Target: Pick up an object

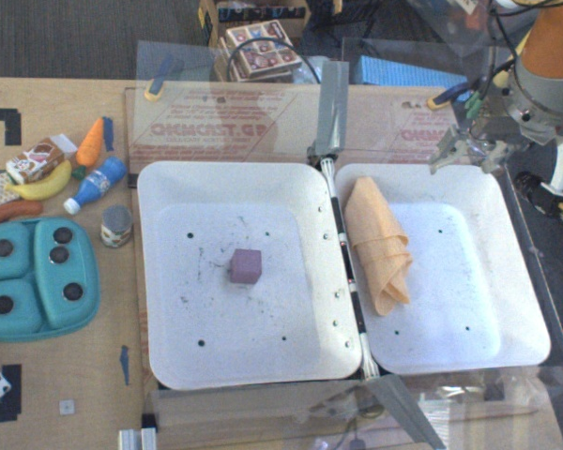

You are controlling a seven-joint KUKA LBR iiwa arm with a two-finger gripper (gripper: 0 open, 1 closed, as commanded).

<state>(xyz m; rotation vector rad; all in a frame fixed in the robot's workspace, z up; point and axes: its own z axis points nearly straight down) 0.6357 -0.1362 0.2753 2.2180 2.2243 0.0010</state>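
Observation:
A small purple cube (pixel 245 266) sits near the middle of the left white bin (pixel 169 195). A folded orange cloth (pixel 378 244) lies along the left side of the right white bin (pixel 488 336). My gripper (pixel 469 151) hangs over the far right corner of the right bin, well away from both the cloth and the cube. Nothing shows between its fingers.
Toy items lie on the bench left of the bins: a teal tray (pixel 33 279), a small can (pixel 116 225), a blue bottle (pixel 96 185), a banana (pixel 39 185) and a carrot (pixel 93 142). A cardboard box (pixel 255 17) stands behind the bins.

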